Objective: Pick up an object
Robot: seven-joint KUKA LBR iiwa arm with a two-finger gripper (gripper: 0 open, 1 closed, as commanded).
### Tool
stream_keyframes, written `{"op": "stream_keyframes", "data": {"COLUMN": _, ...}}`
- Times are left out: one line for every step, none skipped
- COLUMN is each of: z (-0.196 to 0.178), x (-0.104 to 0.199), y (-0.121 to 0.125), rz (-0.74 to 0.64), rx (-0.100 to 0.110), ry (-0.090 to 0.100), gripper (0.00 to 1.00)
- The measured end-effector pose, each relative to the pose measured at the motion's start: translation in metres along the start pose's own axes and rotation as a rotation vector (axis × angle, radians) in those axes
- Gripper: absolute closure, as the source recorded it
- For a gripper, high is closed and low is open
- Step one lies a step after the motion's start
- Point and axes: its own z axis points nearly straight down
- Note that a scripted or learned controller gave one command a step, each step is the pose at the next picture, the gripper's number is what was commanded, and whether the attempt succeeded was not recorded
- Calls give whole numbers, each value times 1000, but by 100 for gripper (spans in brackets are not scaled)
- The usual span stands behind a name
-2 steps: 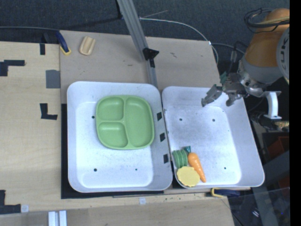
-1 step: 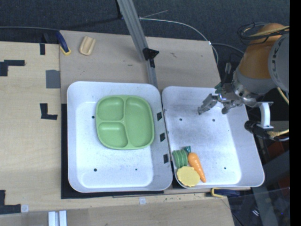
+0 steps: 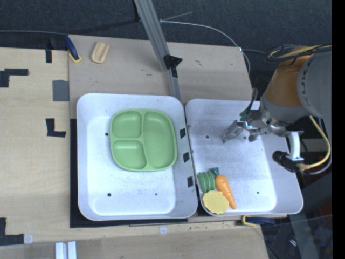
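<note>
While hovering over right bin [image 3: 280, 198], tool [image 3: 241, 134] spread apart, nothing between fingers; carrot [image 3: 225, 190] well apart.

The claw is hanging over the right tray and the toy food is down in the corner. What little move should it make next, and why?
Probably a short slide toward the near-left corner of the right bin. The gripper hangs above bare floor, holding nothing, while the carrot, the yellow piece and the green piece lie clustered there.
</note>
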Motion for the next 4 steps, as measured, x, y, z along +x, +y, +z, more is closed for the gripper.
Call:
{"op": "stream_keyframes", "data": {"z": -14, "x": 1, "y": 2, "rz": -2, "rx": -5, "ry": 0, "gripper": 100}}
{"op": "stream_keyframes", "data": {"z": -76, "x": 3, "y": -1, "rz": -1, "rx": -13, "ry": -2, "gripper": 100}}
{"op": "stream_keyframes", "data": {"z": -100, "x": 3, "y": -1, "rz": -1, "rx": -10, "ry": 0, "gripper": 100}}
{"op": "stream_keyframes", "data": {"z": -111, "x": 59, "y": -11, "rz": -6, "rx": -7, "ry": 2, "gripper": 100}}
